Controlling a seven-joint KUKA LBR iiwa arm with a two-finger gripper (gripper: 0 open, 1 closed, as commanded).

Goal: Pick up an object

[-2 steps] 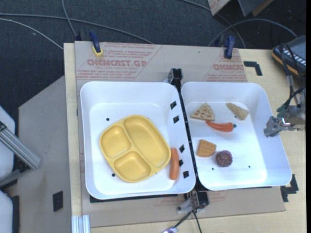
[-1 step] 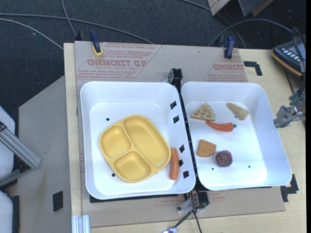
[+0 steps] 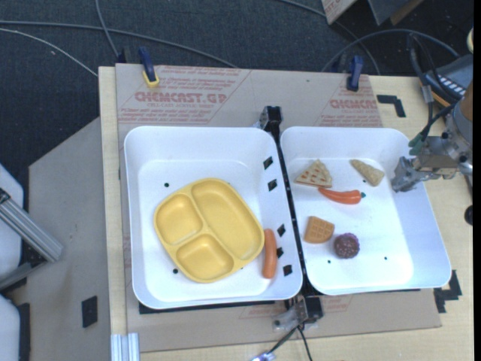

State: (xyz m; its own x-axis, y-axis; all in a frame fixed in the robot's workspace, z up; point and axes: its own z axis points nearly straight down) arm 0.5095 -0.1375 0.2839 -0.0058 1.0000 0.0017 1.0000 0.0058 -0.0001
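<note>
a: where's your pincer?

b: my pincer sits at the right rim of the right bin, low over the edge. whether it's spread or pressed together i cannot tell. nothing shows in its grip.

a: what's in that bin?

b: a waffle wedge near the top left, a tan slice to its right, closest to my pincer but apart from it. a red pepper lies just below those two. lower down, a square cracker and, beside it on the right, a dark round berry.

a: and the left bin?

b: in the left bin, a yellow tray with three compartments lies tilted. an orange hotdog lies just beside its right edge, by the divider between the bins.

a: anything else on the bench?

b: two clamps hold the board at the far edge.
</note>
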